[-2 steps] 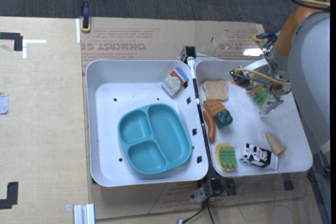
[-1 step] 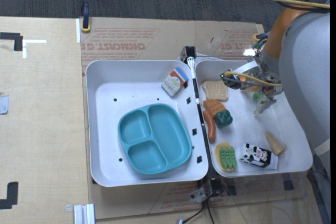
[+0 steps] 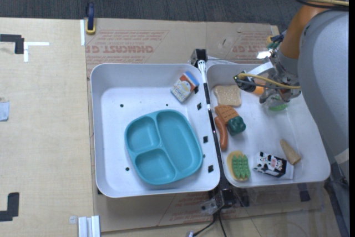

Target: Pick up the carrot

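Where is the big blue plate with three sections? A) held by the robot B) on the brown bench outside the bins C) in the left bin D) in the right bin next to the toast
C: the blue plate lies flat on the floor of the left bin, while the toast sits in the right bin, across the divide from it.

Both bins [image 3: 105,136] are presenting as smooth white plastic with a faint sheen. The divided teal plate [image 3: 162,145] at lower centre is showing as smooth, slightly glossy plastic. The bench [image 3: 39,136] at left is reading as pale wood, matt. Brown cardboard [image 3: 127,44] is lying flat under the bins, dull and printed. The arm's grey shell [image 3: 333,80] at right is looking smooth, satin.
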### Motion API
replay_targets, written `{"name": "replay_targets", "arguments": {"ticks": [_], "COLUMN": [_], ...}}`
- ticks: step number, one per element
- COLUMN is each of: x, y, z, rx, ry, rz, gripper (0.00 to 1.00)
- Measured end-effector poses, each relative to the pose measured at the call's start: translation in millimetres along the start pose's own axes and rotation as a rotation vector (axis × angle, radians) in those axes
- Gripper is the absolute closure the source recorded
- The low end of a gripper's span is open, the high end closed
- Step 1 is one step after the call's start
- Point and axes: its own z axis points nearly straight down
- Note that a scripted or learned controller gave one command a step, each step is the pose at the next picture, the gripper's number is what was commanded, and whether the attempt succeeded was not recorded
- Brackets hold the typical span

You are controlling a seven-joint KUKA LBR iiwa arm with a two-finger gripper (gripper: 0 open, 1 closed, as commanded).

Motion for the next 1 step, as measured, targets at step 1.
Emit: {"name": "replay_targets", "arguments": {"ticks": [1], "x": [-27.3], "y": [-98.2], "z": [-89.1], "rx": [0.001], "ry": [0.011], "rz": [0.009], "gripper": [1.00]}}
